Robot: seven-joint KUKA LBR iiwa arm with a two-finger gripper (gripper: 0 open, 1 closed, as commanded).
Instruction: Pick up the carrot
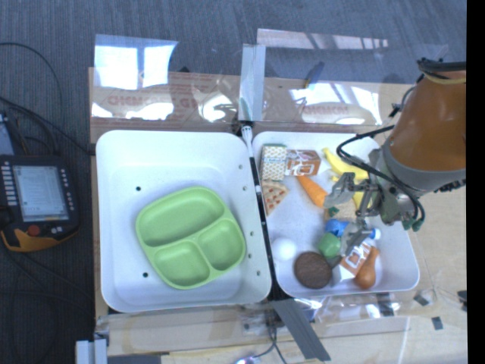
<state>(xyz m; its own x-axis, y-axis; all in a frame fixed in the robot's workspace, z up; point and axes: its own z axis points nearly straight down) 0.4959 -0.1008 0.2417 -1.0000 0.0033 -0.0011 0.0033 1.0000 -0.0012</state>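
One carrot lies just left of the fingers.

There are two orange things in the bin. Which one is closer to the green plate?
The carrot, in the right bin's middle beside the cracker packets. The other orange thing lies farther away, in that bin's front right corner.

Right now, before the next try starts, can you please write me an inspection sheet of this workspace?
Surface: bench bearing left bin and right bin.
Job's things: carrot lying in the right bin, not held.
Clutter: green divided plate in the left bin; banana, cracker box, brown cookie, white ball in the right bin.
End effector: end effector hovering right of the carrot.
Cables: black cables on the floor.
Surroundings: teach pendant, grey carpet.
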